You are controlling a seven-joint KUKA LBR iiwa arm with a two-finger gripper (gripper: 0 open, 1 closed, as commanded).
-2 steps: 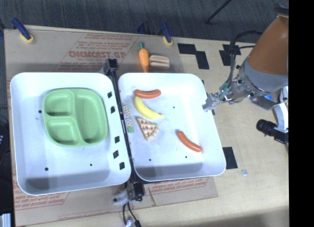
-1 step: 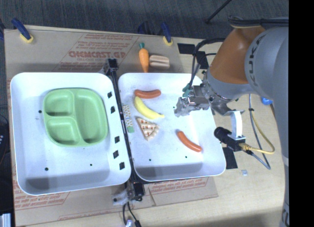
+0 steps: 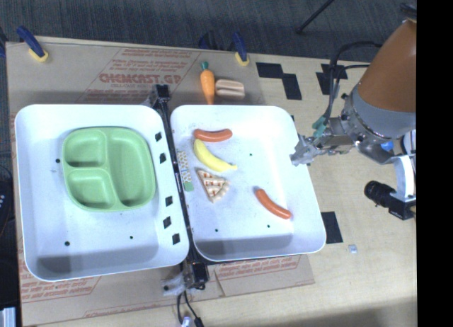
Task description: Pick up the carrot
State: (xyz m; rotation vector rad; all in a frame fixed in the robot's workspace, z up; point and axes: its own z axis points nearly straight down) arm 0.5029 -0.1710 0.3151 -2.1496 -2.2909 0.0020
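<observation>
Two shallow white plastic bins sit side by side on the bench, the left bin and the right bin touching along their inner edges, both resting on a brown printed cardboard sheet. From the bench's right edge the grey arm with its orange band reaches in, and its two-finger gripper hangs just over the right bin's right rim — whether the fingers are apart or closed cannot be told, and nothing shows between them.

A pale green divided plastic plate with three compartments lies in the middle of the left bin. In the right bin, toward its upper left corner, lies a red-orange toy sausage, with a yellow toy banana just below it and a tan waffle-patterned toy wedge below that. A second red-orange toy sausage lies apart from them, toward the bin's lower right.

The small orange toy carrot with a green top is outside both bins — on the cardboard just beyond the right bin's upper left corner, green end pointing away from the bin. A small brown-and-pink layered toy block lies just beside it on its right. The carrot is well apart from the gripper.
</observation>
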